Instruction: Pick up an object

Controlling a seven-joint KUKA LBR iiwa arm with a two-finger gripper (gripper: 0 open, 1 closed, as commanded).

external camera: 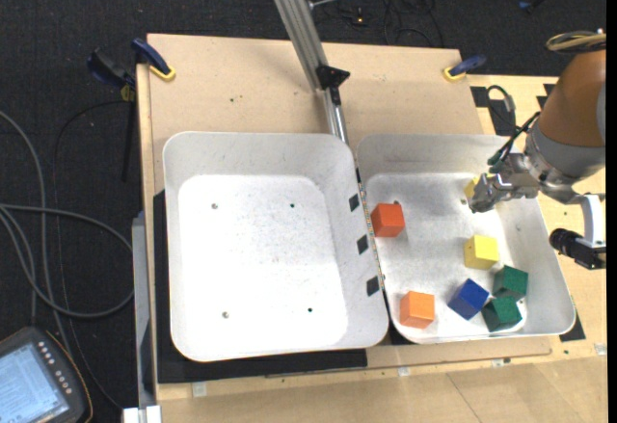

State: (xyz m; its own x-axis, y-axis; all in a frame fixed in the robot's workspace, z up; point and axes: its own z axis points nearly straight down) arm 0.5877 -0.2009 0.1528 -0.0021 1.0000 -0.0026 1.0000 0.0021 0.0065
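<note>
My gripper (481, 193) hangs over the upper right part of the right bin (424, 153). The grey arm with its orange band comes in from the right edge. A small yellow piece (470, 188) shows right at the gripper's left side; whether it is held cannot be made out. Below it in the bin lie a yellow block (481, 251), a blue block (469, 299) and two green blocks (511, 280) (502, 314). One orange block (388, 219) sits near the bin's left wall, another orange block (417, 308) near its front edge.
The left bin (183, 248) lies beside the right one, their rims meeting at the middle. A metal pole (299, 16) slants from the top down to the bins' shared back corner. Clamps (154, 60) (465, 66) grip the bench's far corners.
</note>
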